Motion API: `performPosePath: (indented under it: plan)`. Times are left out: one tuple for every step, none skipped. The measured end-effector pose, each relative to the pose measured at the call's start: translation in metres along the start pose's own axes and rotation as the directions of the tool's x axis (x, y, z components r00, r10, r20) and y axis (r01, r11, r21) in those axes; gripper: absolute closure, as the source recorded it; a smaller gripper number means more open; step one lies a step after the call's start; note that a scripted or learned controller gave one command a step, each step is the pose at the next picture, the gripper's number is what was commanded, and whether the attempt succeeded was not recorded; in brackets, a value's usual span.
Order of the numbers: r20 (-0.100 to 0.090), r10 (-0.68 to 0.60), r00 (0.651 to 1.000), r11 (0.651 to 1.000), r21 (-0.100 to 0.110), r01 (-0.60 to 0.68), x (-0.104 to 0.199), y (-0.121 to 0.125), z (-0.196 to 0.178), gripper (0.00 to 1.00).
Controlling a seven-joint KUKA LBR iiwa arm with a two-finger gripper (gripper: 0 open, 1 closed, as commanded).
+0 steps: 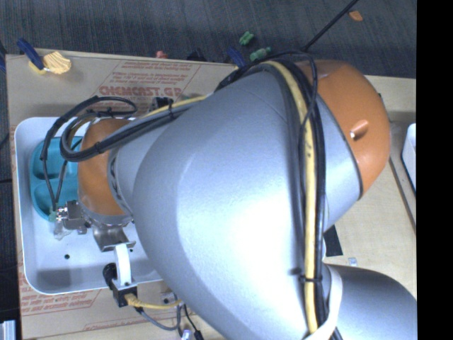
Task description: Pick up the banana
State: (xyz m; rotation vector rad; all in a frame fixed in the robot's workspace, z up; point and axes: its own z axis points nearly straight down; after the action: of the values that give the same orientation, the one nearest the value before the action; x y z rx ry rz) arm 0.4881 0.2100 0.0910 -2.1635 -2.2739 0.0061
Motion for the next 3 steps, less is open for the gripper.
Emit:
performPosePath:
  plan:
    - [0.0, -0.313, 0.95, 0.95, 0.003, 0.313, 0.002, -0.013, 0.0, 0.0]
    - [-0.001, -0.315, 0.949, 0.949, 0.006, 0.315, 0.002, -0.013, -0.01, 1.0]
    - [0.002, -0.428, 0.904, 0.904, -0.003, 0.428, -0.054, -0.015, -0.112, 1.0]
